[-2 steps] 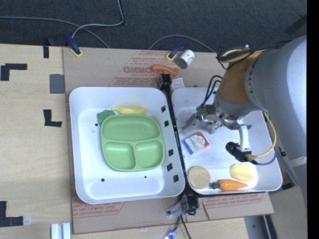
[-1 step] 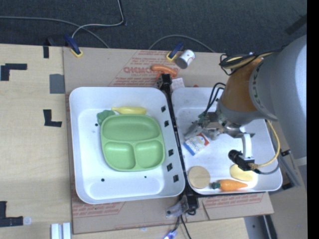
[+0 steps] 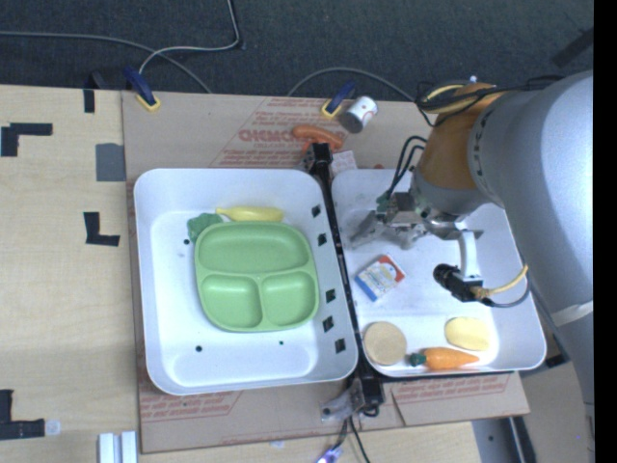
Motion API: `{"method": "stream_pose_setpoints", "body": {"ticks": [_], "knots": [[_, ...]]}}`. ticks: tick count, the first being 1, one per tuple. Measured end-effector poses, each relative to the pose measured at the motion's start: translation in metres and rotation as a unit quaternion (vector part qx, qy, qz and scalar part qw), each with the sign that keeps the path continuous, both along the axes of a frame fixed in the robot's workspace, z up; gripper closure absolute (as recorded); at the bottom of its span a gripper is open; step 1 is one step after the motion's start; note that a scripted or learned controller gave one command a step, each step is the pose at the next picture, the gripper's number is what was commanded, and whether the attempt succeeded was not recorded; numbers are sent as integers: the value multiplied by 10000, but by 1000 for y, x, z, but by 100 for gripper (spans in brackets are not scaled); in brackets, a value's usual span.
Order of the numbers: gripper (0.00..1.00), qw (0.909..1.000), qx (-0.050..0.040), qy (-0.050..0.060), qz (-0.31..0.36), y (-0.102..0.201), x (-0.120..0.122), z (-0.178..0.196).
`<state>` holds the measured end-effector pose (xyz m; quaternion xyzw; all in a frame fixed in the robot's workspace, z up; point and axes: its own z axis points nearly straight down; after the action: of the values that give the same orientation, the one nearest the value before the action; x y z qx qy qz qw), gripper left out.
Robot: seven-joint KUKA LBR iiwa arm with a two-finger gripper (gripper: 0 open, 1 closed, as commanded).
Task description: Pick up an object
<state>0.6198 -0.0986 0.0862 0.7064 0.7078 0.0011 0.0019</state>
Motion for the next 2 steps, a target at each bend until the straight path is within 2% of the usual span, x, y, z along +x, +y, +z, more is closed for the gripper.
{"method": "stream_pose_setpoints", "body": {"ticks": [1,2], "knots": [[0,10000,-8,0,-9,-38,-44,1],[100,10000,-16,-12,-10,-38,-43,10]]}}
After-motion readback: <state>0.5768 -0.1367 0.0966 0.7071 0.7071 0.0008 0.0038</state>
